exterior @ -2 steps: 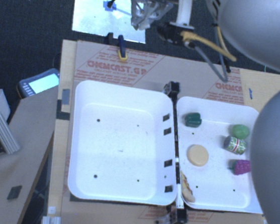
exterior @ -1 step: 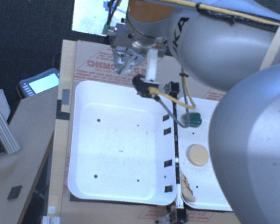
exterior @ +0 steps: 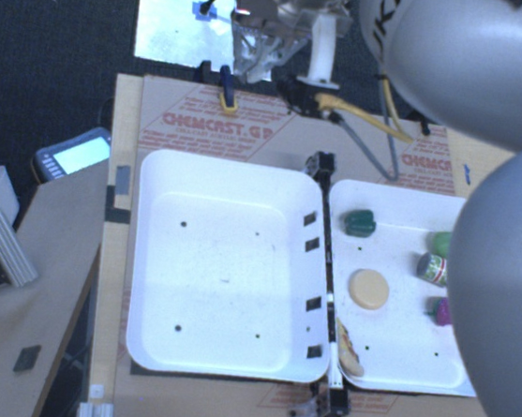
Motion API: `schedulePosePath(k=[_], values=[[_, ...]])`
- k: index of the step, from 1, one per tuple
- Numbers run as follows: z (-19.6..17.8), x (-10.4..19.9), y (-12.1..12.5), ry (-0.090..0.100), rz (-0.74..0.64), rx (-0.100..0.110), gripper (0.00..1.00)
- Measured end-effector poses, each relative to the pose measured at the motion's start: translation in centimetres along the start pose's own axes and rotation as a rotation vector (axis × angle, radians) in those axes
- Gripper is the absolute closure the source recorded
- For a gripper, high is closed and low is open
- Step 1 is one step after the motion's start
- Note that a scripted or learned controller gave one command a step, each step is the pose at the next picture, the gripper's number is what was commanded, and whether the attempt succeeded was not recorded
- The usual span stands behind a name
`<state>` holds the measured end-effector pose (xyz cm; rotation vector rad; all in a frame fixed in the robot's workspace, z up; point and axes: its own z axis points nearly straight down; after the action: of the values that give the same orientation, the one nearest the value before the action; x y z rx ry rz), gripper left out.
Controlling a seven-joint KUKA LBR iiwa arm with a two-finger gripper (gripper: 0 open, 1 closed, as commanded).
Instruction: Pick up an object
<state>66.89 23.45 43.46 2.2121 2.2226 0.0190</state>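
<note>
Two white bins sit side by side, and all the stuff is in the right bin (exterior: 382, 376): a dark green object (exterior: 360, 223) at the far left, a tan round disc (exterior: 369, 290) mid-bin, a small can (exterior: 432, 267), something purple (exterior: 441, 312) by the arm (exterior: 504, 308). The gripper (exterior: 251, 55) hangs way up past the left bin (exterior: 141, 264); can't tell how its fingers stand, too cluttered.

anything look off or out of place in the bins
Nothing looks spilled or damaged. One oddity: a tan, bread-like item sits jammed against the right bin's left wall near the front corner, apart from the green object and round beige disc lying flat inside.
</note>
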Motion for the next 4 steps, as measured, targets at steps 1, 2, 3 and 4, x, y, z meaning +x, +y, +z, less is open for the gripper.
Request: schedulePosePath(k=[1, 2, 3, 4], values=[[2.6, -4.2, -6.0, -0.005, 0.007, 0.016, 1.00], [-0.5, -4.8, -11.7, -0.003, 0.000, 0.012, 1.00], [-7.6, -1.1, -10.6, 0.000, -0.002, 0.003, 1.00], [-2.5, -9.6, -17.7, -0.006, 0.010, 0.018, 1.00]])
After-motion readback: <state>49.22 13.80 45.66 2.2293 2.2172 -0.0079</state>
